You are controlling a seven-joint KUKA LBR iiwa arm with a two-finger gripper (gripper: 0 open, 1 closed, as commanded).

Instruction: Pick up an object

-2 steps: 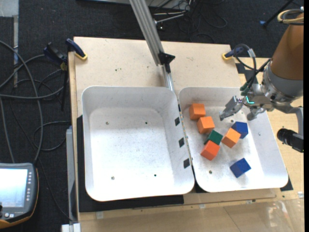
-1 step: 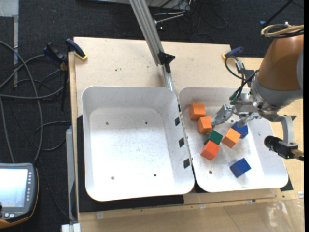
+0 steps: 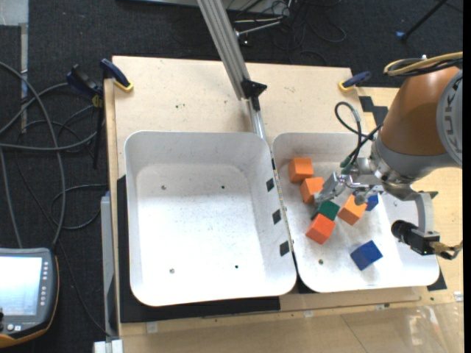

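gripper: the gripper (image 3: 344,189) sits low in the right bin, right of frame centre; its metal parts blur together and i cannot tell how it is set or whether anything is caught in it.
arm: the arm (image 3: 421,123), orange over grey, comes in from the right edge and covers the bin's upper right corner; its upper part is cut off by the frame.
nearest blocks: an orange block (image 3: 311,189) lies just left of the gripper; a green block (image 3: 326,211) lies just below it, half tucked under the metal; another orange block (image 3: 352,211) is just below and right.
partly hidden: a small blue piece (image 3: 372,201) peeks out beside the wrist, mostly covered, shape unclear.
other blocks: an orange block (image 3: 300,169) lies further up and left; an orange block (image 3: 320,229) touches the green one from below; a blue block (image 3: 366,254) lies apart toward the lower right.
right bin: the right bin (image 3: 383,276), white, holds all the blocks.
left bin: the left bin (image 3: 199,212), white with dark specks, fills the frame's middle left.
worktop: the pale worktop (image 3: 184,98) carries both bins.
pendant: a screen pendant (image 3: 26,293) is cut by the lower left edge.
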